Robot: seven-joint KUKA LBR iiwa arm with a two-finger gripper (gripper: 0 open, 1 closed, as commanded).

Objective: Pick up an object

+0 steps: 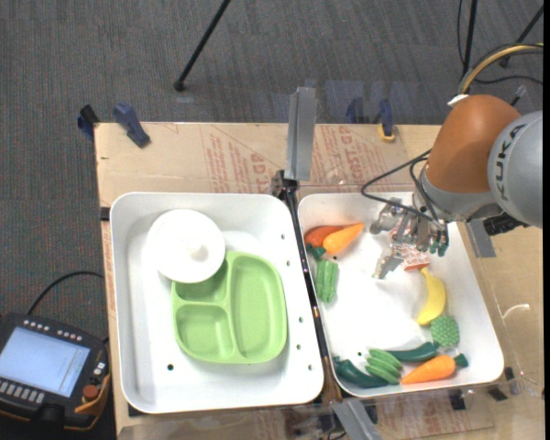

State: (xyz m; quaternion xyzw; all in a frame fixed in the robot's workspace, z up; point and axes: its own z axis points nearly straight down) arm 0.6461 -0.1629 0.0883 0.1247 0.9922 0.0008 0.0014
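One gripper [405, 250] above right bin [362, 314], beside banana [432, 297]; finger state unclear.

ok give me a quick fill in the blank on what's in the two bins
1. The green divided tray lies in the ____ bin.
2. The white bowl rests partly on the green tray's ____ corner.
3. The yellow banana lies in the ____ bin.
4. The end effector hangs over the bin holding the ____ carrot at its upper-left corner.

Missing words: left; upper-left; right; orange
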